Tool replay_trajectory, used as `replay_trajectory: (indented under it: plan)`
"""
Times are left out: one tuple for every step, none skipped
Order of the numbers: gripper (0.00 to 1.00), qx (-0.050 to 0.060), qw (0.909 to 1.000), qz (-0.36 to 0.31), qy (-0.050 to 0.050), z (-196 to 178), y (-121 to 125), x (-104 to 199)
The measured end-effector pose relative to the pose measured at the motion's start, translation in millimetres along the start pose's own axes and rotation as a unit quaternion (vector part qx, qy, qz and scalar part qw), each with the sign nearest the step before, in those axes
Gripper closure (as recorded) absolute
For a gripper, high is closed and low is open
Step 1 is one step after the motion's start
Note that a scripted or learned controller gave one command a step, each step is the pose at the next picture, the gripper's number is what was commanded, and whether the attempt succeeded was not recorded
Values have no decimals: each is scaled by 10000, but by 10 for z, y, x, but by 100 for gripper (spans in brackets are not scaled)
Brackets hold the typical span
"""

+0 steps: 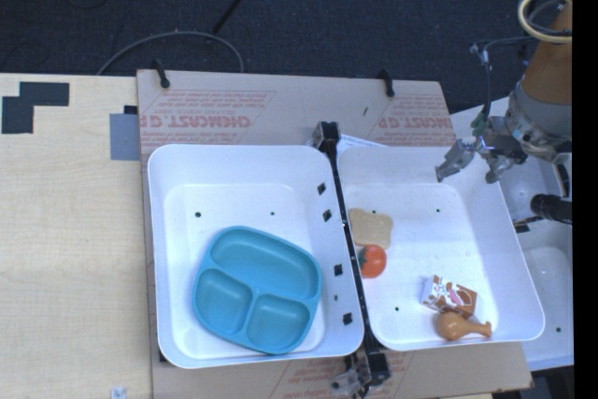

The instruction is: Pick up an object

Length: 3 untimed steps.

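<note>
You have two white bins to work with: the left bin (pixel 168 201), well away from the pincer on its far side, and the right bin (pixel 505 229), whose upper right corner sits just below and beside the pincer. The arm (pixel 547 79) stands at the view's right, and its pincer (pixel 481 154) hovers over the right bin's upper rim with its fingers spread apart and nothing between them. So, as I judge it, the pick has not begun: no object is lifted, and the approach, the closing and the lift are all left to do.

Count the contents from big to small. One blue divided tray (pixel 257 288) lies in the left bin, far from the pincer and across the centre divider. In the right bin, below the pincer and toward the divider, you have one tan slice of bread (pixel 371 227) and one red tomato (pixel 372 262) touching its lower edge. Farther down, near the bin's lower right corner, lie one small printed packet (pixel 450 294) and one brown drumstick (pixel 460 325) just beside it. That makes four candidates in the right bin.
</note>
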<state>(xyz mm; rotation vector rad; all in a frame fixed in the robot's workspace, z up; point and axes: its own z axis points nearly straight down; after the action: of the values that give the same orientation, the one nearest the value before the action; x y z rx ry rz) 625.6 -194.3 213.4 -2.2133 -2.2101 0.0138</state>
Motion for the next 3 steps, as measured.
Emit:
replay_trajectory:
  plan:
    - [0,-60,10000,-11,-14,-75,22,2]
    - [0,-32,10000,-13,-6,381,17,18]
    - [0,-35,10000,-22,-5,914,34,117]
